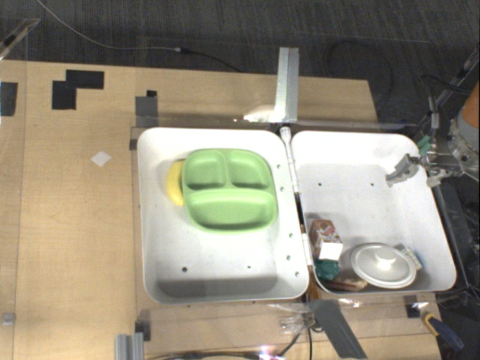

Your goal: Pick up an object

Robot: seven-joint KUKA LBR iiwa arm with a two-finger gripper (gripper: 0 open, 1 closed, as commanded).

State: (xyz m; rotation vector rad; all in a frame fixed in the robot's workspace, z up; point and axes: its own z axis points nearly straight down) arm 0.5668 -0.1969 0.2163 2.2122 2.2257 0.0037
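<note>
Looking down, we see two white bins: the left bin (161,223) and the right bin (360,178). The largest thing is a green tray (227,188) in the left bin, sitting over a yellow item (174,184) that peeks out at its left edge. In the right bin's near corner lie a round metal lid (385,264), a small carton (325,235) and a white-and-teal block (328,251), all crowded together, with something brown under them.

We judge the pick has not begun. To do it well, we should choose the lid or carton, come straight down over its middle, and keep clear of the bin wall and neighbours.

The gripper (405,168) hovers at the right bin's far right edge, well apart from the clutter; we cannot tell its state, and nothing shows in its grasp.
</note>
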